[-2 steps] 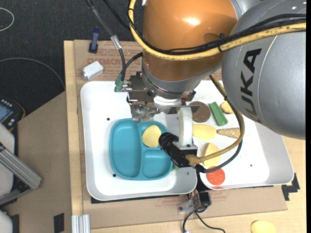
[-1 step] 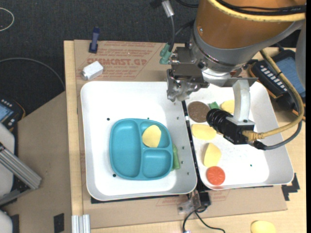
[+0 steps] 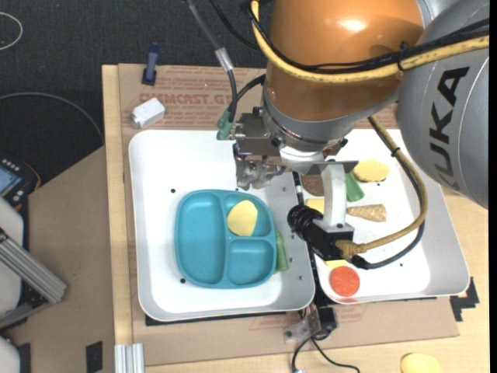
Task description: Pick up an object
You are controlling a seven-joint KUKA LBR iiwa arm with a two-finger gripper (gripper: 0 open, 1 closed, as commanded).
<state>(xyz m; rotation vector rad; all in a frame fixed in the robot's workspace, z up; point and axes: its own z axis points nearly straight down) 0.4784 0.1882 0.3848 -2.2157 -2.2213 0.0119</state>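
Teal divided tray (image 3: 210,243) sits in left bin (image 3: 155,208), yellow piece (image 3: 243,217) in its upper-right compartment. Gripper (image 3: 252,173) poised just above tray's far rim; grip width cannot be told. Risk: descent clips rim, tilting tray, missing piece. Carrot-like green item (image 3: 280,252) wedged beside tray.

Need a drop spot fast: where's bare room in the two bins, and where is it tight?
Left bin: bare white floor along its left side and front edge, around the blue divided tray; the tray's big left compartment is bare too. A yellow piece fills its upper right one. Right bin: crowded near the gripper, with a cone and an orange disc; its right side is freer.
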